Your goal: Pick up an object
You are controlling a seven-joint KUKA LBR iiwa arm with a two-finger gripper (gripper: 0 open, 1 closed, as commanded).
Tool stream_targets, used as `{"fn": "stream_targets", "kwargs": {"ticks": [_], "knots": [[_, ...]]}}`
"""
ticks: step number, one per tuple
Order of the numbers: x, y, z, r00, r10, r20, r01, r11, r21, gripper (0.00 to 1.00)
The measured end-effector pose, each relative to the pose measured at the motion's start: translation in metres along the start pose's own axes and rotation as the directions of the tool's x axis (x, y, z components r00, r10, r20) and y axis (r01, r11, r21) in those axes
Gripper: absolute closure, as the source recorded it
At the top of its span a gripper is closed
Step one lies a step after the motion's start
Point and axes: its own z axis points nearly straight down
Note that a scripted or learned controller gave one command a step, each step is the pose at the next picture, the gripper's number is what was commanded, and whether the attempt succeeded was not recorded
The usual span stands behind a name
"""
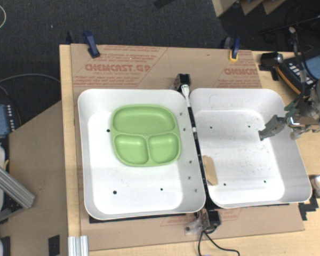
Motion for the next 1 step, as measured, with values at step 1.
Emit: {"fn": "stream_targets", "kwargs": {"ticks": [1], "knots": [[-0.0065, -0.0254, -0.2761, 1.000, -0.001, 0.007, 0.002, 1.000, -0.022, 0.00]]}}
